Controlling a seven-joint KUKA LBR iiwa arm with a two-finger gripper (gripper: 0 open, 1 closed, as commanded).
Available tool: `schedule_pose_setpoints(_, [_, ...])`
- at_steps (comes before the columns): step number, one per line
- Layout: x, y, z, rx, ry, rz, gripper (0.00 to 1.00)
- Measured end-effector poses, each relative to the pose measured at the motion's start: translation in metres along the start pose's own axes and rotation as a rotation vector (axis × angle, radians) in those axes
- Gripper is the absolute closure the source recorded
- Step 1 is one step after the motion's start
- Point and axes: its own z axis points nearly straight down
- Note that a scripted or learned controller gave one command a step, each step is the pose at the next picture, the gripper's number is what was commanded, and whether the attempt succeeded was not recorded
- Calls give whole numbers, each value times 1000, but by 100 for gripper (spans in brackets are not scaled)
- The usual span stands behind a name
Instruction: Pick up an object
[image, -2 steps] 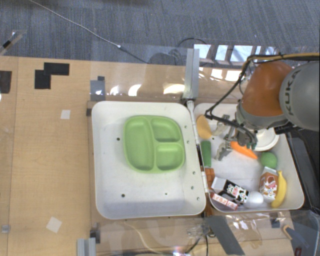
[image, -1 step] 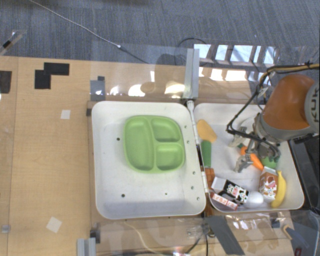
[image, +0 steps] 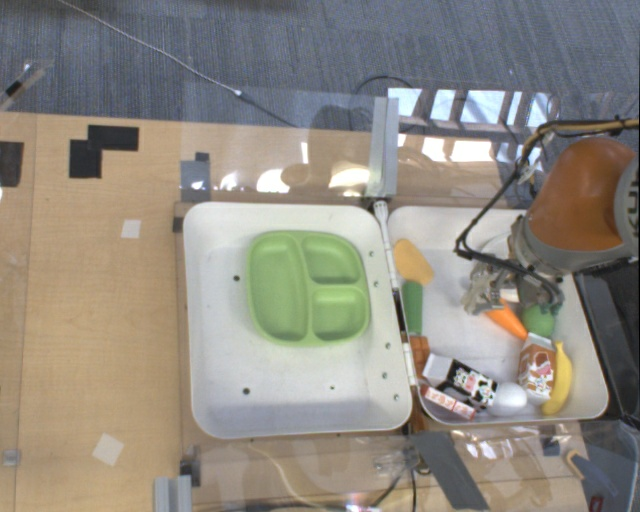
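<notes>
My gripper (image: 490, 294) hangs low over the right bin (image: 450, 240), below the orange wrist band (image: 585, 195). Just under and to its right lies an orange carrot (image: 510, 322), touching or nearly touching the gripper, beside a green object (image: 541, 320). Nothing is visibly held. Near the bin's front right are a small carton (image: 537, 372), a banana (image: 561, 378) and a white egg (image: 510, 398). A black-and-white box (image: 469, 382) lies at the front.
Along the right bin's left wall lie a yellow-orange piece (image: 412, 262), a green cylinder (image: 412, 306) and a brown item (image: 418, 351). The left bin (image: 215, 390) holds a green divided plate (image: 306, 286). Cables run above the gripper.
</notes>
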Motion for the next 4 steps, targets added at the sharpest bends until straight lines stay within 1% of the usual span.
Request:
schedule_pose_setpoints(1, [-27, 37, -151, -3, 17, 161, 100])
schedule_pose_setpoints(2, [-25, 35, -146, -3, 28, 163, 0])
schedule_pose_setpoints(3, [60, 28, -10, 1, 12, 99, 0])
schedule_pose_setpoints(4, [0, 62, -12, -7, 28, -38, 0])
